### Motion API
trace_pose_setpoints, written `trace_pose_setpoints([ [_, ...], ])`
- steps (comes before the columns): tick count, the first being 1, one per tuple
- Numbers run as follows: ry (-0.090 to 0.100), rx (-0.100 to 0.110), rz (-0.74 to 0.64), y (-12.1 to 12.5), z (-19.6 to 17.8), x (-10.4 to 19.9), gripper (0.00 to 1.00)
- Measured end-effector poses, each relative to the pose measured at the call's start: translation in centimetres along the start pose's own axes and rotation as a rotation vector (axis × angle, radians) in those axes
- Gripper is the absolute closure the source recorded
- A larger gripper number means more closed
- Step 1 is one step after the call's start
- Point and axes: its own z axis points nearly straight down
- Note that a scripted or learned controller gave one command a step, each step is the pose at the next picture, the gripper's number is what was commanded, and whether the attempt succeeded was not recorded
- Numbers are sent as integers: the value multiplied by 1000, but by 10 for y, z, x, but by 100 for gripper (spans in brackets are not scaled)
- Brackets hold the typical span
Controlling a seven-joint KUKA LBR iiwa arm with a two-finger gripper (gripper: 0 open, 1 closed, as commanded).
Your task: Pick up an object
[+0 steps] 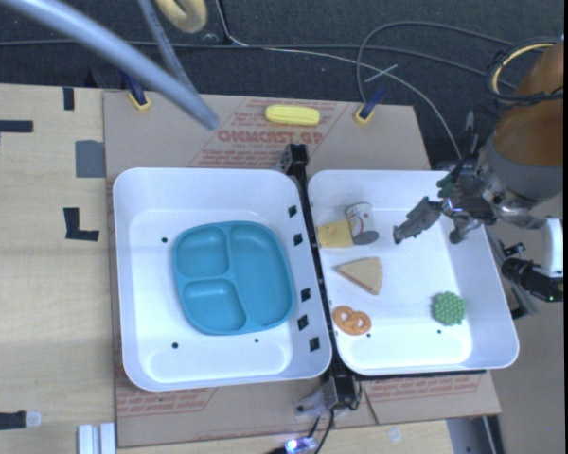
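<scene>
Hovering over right bin, hand grip state indiscernible; cardboard lettering illegible.

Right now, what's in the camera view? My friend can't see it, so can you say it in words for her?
A grey robot arm reaches in from the right, its gripper hovering above the right white bin, which holds a yellow cheese block, a tan wedge, a pretzel, a green ball and a small cup. The left white bin holds a blue divided plate.
</scene>
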Motion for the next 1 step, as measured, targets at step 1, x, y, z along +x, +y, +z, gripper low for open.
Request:
trace_pose_setpoints([
  [1,-2,-11,-4,2,-6,0,0],
])
